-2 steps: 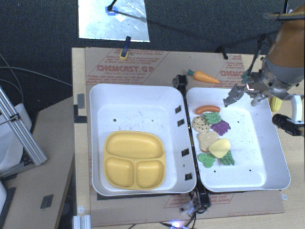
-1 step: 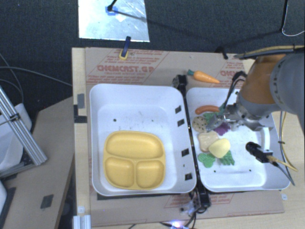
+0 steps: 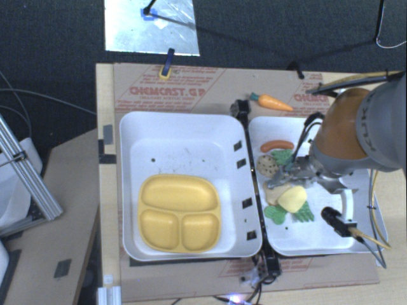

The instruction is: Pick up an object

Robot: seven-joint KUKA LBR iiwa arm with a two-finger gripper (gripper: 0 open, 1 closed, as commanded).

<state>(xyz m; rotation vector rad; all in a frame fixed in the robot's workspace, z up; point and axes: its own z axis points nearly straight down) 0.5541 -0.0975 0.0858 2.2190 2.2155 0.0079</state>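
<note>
Pretty clearly a robotics lab I'm driving here: dark carpet floor (image 3: 51, 37) with loose cables (image 3: 38, 97) running across it, an aluminium frame rail (image 3: 28, 176) at the left edge, a counter (image 3: 63, 189) topped with a printed cardboard sheet (image 3: 184, 84), and plastic toy food (image 3: 286, 196) dumped in the right white bin (image 3: 318, 243).

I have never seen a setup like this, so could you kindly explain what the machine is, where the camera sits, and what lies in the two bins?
One camera looks down at a slant on a bench. The grey robot arm with an orange band reaches in from the right; its gripper is low over the right white bin, among small toy foods: a pale yellow potato-like piece, green leafy pieces, a red sausage and a speckled cookie. Whether it holds anything is unclear. The left white bin holds a yellow three-compartment plastic tray. An orange toy carrot lies outside the bins.
</note>
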